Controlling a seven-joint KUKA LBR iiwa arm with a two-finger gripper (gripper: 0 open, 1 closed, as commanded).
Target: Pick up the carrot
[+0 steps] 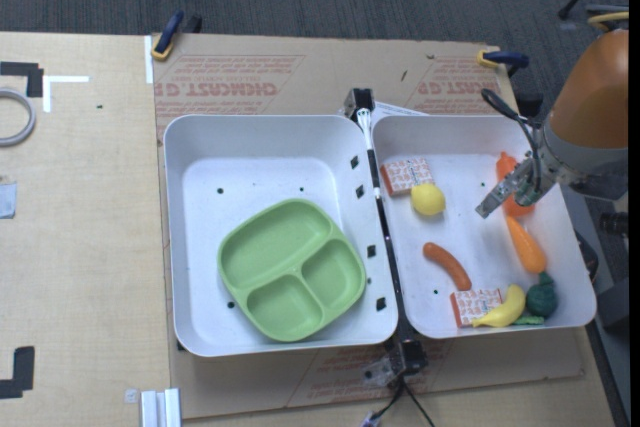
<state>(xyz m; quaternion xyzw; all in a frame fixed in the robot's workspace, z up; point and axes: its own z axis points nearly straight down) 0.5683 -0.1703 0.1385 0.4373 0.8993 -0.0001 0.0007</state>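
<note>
Grey arm with orange band reaches from the right, gripper (510, 190) low over the right white bin (455, 140), just above the long orange carrot (525, 245); cardboard lettering unreadable.

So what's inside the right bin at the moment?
The right bin holds the carrot, a lemon, a sausage, a banana, two small boxes and a green item. The gripper covers an orange thing's upper part.
</note>
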